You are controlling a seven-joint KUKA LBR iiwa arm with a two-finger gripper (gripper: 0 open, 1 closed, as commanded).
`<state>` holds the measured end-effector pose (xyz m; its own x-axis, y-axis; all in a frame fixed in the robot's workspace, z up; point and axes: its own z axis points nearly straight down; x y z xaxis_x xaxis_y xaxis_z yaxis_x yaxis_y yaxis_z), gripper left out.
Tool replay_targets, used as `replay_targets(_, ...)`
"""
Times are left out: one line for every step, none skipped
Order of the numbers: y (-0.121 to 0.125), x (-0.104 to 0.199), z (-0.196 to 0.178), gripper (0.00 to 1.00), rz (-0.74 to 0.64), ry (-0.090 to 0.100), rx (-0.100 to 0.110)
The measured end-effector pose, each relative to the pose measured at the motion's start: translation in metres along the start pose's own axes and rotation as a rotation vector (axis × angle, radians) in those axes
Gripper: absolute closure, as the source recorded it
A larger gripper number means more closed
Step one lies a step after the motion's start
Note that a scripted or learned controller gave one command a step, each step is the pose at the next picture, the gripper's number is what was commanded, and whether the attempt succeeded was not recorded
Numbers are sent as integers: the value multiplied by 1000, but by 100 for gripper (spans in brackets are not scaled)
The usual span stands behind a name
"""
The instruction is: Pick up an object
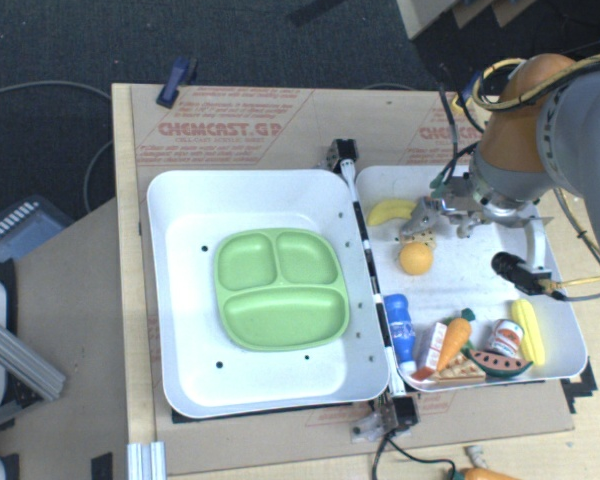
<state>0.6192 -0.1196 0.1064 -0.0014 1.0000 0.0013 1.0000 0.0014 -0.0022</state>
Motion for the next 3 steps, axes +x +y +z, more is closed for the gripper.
replay_targets(-141,13,23,0,3,0,1)
replay_targets(-68,21,22,0,1,-1,-3)
replay_targets(-67,21,11,100,2,-2,-7)
